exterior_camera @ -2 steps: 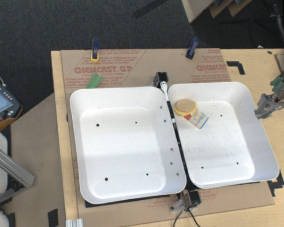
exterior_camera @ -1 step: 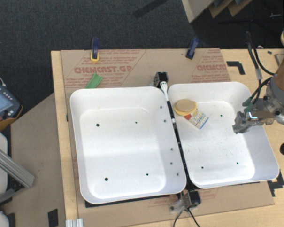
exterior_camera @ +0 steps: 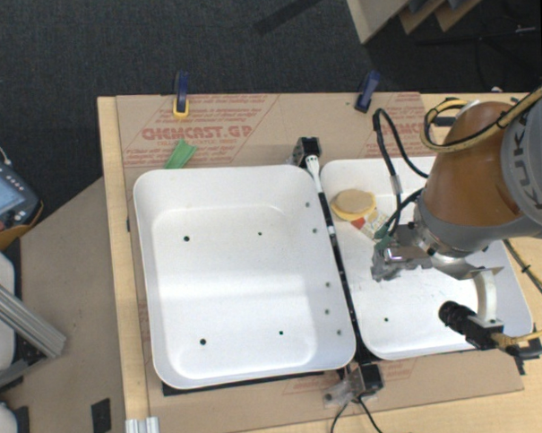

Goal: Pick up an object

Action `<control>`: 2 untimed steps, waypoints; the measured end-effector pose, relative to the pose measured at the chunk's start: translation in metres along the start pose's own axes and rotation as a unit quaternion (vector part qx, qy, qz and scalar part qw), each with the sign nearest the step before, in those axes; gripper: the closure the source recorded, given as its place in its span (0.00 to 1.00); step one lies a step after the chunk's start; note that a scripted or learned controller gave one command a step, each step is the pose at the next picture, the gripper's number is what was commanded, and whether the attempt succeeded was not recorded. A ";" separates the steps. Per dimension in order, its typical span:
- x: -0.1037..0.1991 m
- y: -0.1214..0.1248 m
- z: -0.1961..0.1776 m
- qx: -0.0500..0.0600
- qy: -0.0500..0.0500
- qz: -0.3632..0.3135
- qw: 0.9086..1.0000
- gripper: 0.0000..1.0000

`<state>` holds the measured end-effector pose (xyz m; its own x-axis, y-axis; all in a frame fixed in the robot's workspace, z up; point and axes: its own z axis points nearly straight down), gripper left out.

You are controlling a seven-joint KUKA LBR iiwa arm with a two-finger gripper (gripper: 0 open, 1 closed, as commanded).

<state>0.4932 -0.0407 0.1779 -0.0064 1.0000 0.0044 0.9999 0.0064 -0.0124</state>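
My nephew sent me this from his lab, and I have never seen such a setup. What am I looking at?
This is one camera fixed above a bench, looking down at a slant. The big grey and orange shape on the right is a robot arm. At its tip is the gripper, a two-fingered claw for picking things up. On a brown board sit two shallow white bins side by side. The gripper hangs over the right bin, close to a round tan object with a small yellow and red piece beside it. The left bin shows a few small dark dots in its floor. From this angle I cannot tell whether the gripper holds anything.
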 end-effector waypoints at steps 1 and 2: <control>-0.005 0.002 -0.017 -0.007 -0.002 0.004 1.000 1.00; -0.005 0.002 -0.027 -0.008 -0.002 0.004 1.000 1.00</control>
<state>0.4960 -0.0454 0.2048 0.0015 1.0000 -0.0005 1.0000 -0.0015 0.0042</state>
